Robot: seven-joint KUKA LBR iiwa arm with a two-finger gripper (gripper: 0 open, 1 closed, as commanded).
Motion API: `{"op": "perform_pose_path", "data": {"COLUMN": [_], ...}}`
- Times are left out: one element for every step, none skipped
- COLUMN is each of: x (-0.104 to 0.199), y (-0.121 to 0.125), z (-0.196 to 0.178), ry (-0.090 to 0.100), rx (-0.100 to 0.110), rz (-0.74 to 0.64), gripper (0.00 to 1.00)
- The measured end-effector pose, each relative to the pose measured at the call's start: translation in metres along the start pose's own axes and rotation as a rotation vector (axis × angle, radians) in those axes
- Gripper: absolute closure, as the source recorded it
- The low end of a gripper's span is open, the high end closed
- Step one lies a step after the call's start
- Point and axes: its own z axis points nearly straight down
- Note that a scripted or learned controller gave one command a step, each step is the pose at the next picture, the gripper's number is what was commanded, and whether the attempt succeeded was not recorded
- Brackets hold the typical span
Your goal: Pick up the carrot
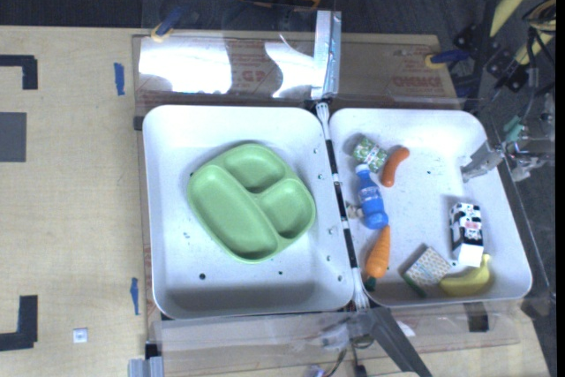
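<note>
Right now the carrot [379,252] lies in the right bin [424,124], hard against the bin's left wall near the front corner, its orange body pointing up the frame and its dark green end toward the front rim. Just above it, touching or nearly so, sits a small blue bottle [372,199]. The gripper [494,156] hangs at the bin's far right edge, well apart from the carrot; how its jaws stand cannot be told from this view.

Several things could spoil the pick. With the carrot pressed to the wall, one finger may have no room on that side and could strike the rim or ride over the carrot instead of closing around it. The bottle crowds the upper end, so a grasp placed high may catch it as well. An orange sausage-shaped toy [395,165] lies further up beside a green can [371,154], and its similar colour could draw the wrong target. The left bin holds a green divided plate [253,200].
</note>
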Motion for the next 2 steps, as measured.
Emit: {"op": "perform_pose_path", "data": {"x": [0.0251, 0.0250], "y": [0.0625, 0.0625], "z": [0.1315, 0.1314], "ry": [0.000, 0.000], "rx": [0.000, 0.000], "rz": [-0.031, -0.031], "gripper": [0.00, 0.00]}}
